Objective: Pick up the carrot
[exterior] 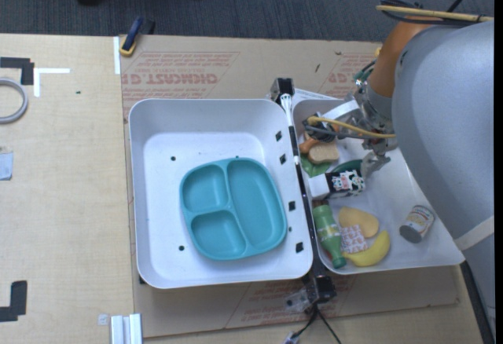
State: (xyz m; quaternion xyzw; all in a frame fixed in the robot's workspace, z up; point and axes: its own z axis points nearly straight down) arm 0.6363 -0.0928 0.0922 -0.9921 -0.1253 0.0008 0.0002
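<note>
In the right bin [440,256], a small orange-brown piece [306,148] that looks like the carrot lies by the left wall. It sits next to a tan bread-like item [324,152], and part of it is hidden. My gripper [371,159] hangs low over the upper middle of this bin, to the right of that piece and just above a black-and-white packet [346,181]. The grey arm [448,122] with its orange band [387,60] covers the bin's right side. I see nothing held in the gripper.
The left bin [157,177] holds a teal divided plate [233,208]. The right bin also contains a green bottle [327,234], a banana [374,251], a yellow item [357,219], a small can [416,223] and a green piece [316,166]. Cables [346,127] drape near the wrist.
</note>
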